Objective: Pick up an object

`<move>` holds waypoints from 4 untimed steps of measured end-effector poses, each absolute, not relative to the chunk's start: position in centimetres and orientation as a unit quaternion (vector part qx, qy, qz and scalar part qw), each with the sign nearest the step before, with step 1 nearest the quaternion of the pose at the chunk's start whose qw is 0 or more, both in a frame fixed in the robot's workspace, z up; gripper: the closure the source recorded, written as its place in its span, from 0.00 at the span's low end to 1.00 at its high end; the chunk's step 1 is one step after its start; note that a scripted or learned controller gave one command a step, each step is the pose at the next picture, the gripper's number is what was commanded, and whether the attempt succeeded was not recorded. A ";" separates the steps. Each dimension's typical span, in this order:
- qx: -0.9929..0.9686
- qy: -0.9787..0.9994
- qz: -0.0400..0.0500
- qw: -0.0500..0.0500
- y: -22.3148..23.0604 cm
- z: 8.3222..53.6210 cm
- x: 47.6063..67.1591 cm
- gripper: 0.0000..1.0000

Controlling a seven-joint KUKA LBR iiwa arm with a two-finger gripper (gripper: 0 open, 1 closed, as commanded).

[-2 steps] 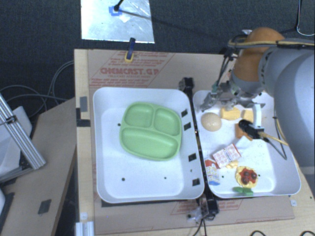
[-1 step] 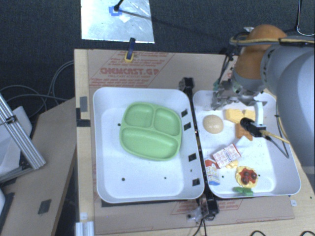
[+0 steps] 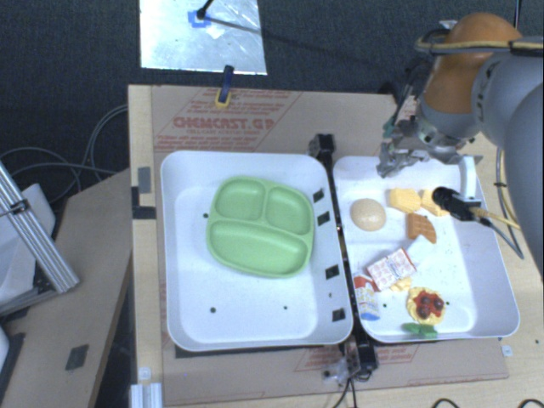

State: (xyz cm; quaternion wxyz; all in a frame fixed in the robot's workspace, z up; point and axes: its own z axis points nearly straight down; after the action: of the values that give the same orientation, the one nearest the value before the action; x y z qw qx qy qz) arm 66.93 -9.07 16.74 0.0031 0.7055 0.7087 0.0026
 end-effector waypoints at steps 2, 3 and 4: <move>0.704 0.710 0.001 0.000 -5.5 23.2 64.1 1.00; 0.704 0.710 0.000 -0.001 -1.5 21.8 60.4 1.00; 0.705 0.710 0.000 -0.001 0.9 23.0 57.1 1.00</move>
State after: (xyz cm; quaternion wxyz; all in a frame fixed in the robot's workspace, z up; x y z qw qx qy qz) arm 57.09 0.89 23.05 -0.0010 0.7046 0.7096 0.0001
